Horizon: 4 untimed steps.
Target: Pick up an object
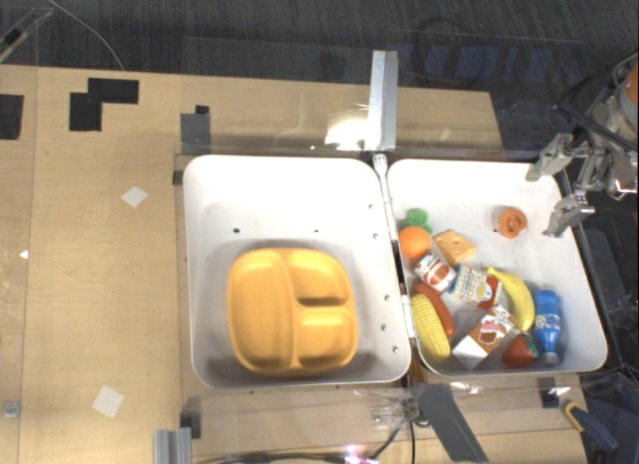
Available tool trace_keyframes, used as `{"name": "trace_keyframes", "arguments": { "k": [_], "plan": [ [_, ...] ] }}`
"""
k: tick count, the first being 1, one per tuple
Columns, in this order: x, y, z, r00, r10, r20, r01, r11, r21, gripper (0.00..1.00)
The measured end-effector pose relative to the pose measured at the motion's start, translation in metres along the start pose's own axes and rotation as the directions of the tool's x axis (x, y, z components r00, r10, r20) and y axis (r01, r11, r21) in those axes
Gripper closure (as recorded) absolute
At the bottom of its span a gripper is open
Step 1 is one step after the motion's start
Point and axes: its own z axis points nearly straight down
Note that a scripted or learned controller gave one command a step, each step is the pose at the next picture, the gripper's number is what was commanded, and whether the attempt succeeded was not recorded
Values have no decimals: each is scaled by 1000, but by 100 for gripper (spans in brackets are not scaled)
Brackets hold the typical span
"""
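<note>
- Two white bins: left bin has one yellow divided tray.
- Right bin: one banana, one blue bottle, one orange ring.
- End effector open, holding nothing.

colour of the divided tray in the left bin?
Yellow, plain, no pattern. The divided tray shows clearly in the camera view, lying in the left bin.

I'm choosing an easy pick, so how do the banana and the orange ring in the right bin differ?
The orange ring lies alone on bare white floor near the claw; the banana is packed among other toys lower in the bin. The banana is long, curved and yellow; the ring is small, round and orange. Both lie in the right bin.
</note>
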Motion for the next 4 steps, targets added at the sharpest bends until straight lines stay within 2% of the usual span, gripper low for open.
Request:
{"name": "trace_keyframes", "arguments": {
  "k": [1,2,3,4],
  "plan": [
    [-15,-17,156,995,104,-13,-104,995,-3,0],
    [-34,-4,188,963,269,2,-269,963,0,0],
    [-26,-20,189,840,542,0,-542,840,0,0],
    [-48,-20,164,708,706,2,-706,708,0,0]
  ]
}}
